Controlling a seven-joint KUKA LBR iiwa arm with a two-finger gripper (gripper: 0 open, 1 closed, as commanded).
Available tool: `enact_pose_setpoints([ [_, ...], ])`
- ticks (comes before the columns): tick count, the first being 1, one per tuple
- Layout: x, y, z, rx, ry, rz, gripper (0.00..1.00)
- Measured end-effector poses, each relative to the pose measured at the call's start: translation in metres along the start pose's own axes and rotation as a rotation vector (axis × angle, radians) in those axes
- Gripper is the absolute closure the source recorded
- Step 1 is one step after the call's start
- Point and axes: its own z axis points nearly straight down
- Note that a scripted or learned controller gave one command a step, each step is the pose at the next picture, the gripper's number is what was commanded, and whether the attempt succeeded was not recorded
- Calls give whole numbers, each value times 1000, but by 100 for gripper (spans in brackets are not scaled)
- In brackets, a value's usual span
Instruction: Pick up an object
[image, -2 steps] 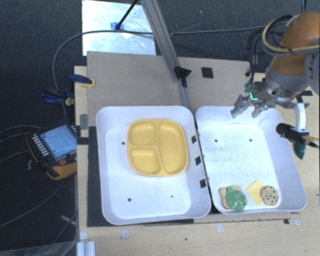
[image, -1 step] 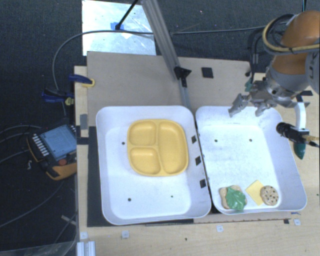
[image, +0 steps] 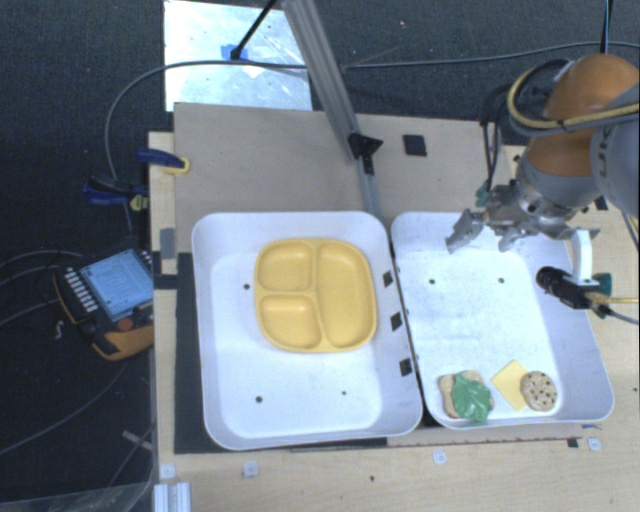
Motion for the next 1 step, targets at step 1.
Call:
enact_pose_setpoints([
  [1,8,7,52,0,0,-4,0],
])
